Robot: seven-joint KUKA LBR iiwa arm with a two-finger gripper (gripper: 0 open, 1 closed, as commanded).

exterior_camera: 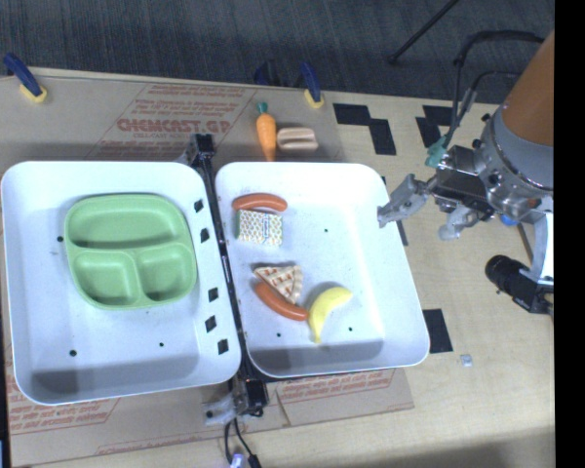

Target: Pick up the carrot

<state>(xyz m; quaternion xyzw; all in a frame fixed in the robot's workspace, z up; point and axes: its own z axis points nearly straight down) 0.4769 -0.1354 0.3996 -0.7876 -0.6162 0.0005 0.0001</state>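
Lying outside both bins, the small orange toy carrot with a green top (265, 133) rests on cardboard behind the right white bin (395, 261) — untouched. Approach step: the metal two-finger gripper (424, 213) hangs open, empty, beside that bin; it must travel over and descend.

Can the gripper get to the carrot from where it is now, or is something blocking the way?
Probably yes. The carrot lies outside the bins on the cardboard, open from above. The gripper hangs to its right over the right bin's edge. Only the hot dog bun beside it crowds the approach.
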